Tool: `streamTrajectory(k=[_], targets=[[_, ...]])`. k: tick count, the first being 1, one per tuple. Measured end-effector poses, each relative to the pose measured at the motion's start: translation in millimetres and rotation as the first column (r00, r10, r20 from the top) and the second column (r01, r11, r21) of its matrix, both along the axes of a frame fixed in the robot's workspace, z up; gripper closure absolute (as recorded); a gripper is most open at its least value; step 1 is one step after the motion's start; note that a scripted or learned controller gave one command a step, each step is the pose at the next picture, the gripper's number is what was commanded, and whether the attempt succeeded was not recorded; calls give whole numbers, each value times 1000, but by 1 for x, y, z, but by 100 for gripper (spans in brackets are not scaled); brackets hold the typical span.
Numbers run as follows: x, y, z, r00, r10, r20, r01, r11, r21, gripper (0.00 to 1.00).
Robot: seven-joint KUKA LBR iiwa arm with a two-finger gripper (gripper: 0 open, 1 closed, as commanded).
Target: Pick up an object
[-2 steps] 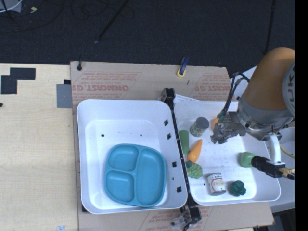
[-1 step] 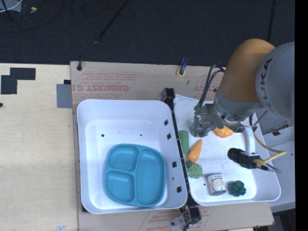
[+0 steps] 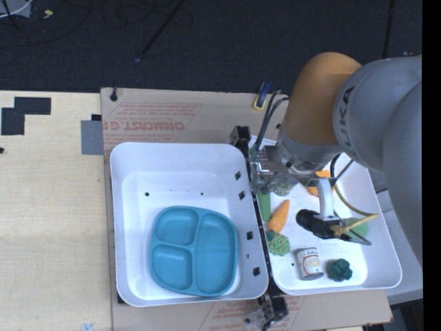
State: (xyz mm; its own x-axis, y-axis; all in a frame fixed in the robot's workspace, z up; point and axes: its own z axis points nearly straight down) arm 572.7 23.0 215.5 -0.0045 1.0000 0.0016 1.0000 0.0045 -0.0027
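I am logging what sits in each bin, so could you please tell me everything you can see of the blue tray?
The blue tray is a light-blue divided dish with rounded corners, plastic by its look. Raised ridges split it into three compartments: two smaller ones on the view's left, one long one on its right. It lies flat, right side up, slightly turned, on the floor of the left bin, towards the near wall. Nothing sits in it.

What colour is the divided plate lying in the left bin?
Light blue all over. The divided plate shows clearly in the camera view.
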Motion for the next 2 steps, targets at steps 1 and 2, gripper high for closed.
streamTrajectory(k=[1,2], targets=[[17,27,3,1000,-1,1,1,1000,0,100],[12,40,16,1000,-3,1,3,1000,-1,100]])
